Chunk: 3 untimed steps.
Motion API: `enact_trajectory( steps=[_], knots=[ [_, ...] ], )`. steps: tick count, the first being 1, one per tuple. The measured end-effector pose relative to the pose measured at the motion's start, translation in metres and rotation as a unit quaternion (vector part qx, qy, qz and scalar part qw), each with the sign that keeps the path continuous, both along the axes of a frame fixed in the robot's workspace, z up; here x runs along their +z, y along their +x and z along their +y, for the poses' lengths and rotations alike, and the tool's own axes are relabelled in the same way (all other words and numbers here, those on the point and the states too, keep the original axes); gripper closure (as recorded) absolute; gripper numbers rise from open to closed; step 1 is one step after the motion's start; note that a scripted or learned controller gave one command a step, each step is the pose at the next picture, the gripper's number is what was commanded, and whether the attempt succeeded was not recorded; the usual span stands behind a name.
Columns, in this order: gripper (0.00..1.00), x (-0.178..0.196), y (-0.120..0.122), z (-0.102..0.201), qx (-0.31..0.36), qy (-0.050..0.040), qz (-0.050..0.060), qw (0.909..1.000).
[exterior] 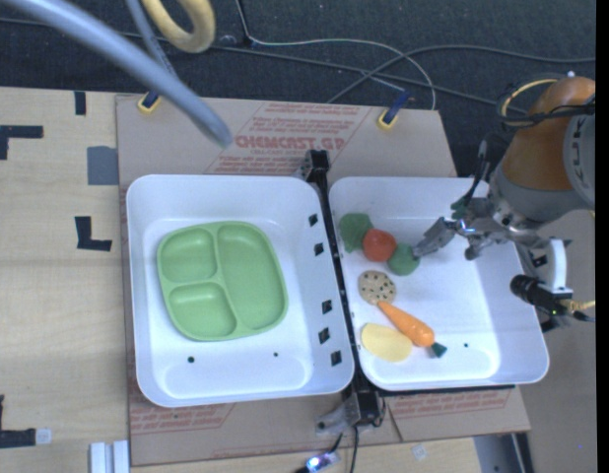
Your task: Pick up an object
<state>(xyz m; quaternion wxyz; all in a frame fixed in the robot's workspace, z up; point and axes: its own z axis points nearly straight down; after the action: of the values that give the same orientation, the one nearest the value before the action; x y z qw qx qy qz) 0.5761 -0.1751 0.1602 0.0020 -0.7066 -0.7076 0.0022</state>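
Observation:
The right bin [482,304] holds several toy foods. A dark green piece [355,228], a red tomato [378,244] and a small green piece [403,261] cluster at its upper left. Below them lie a speckled cookie [377,286], an orange carrot [407,324] and a pale yellow piece [385,343]. My gripper [447,250] hangs over the upper middle of this bin, just right of the small green piece. It is open, with nothing between its fingers. One fingertip [425,247] nearly reaches the small green piece.
The left bin [147,264] holds a green divided plate [222,279]. A black divider [331,264] runs between the bins. The arm's orange band [541,156] is at the right edge. Cables lie on the dark surface behind.

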Motion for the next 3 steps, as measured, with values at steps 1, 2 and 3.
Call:
enact_trajectory(
  steps=[1, 2, 3],
  knots=[
    [0.00, -0.058, 0.002, 0.010, 0.000, 0.0003, 0.000, 1.0000],
    [1.00, -0.045, 0.003, 0.010, 0.000, 0.0005, -0.001, 1.0000],
    [1.00, -0.002, -0.001, 0.011, 0.000, 0.0000, -0.004, 1.0000]
  ],
)
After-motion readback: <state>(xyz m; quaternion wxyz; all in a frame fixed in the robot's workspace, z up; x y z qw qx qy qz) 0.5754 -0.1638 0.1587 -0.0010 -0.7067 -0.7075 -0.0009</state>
